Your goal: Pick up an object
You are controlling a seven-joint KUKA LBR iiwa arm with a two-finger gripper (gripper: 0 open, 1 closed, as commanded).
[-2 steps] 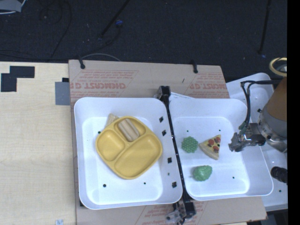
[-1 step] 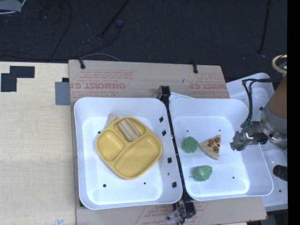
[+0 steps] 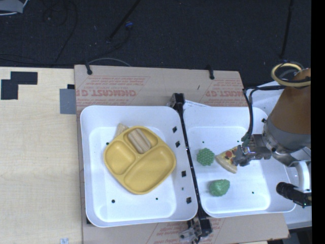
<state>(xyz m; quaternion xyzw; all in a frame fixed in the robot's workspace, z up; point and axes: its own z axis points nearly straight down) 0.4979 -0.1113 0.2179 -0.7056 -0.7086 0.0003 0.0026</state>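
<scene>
Gripper [image 3: 242, 155] is reaching at the pizza-slice toy [image 3: 227, 161], three o'clock of the knobbly green ball [image 3: 205, 156]; grasp unclear, lift comes next.

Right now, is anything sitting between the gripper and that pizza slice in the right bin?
Nothing visible. The gripper is right at the pizza slice; the two green pieces lie on its far side.

One fixed camera looks down at a slant from above the bench [image 3: 40, 151], taking in both bins [image 3: 96, 136] whole, with dark floor [image 3: 152, 24] beyond and the arm [image 3: 292, 116] entering at right.
</scene>
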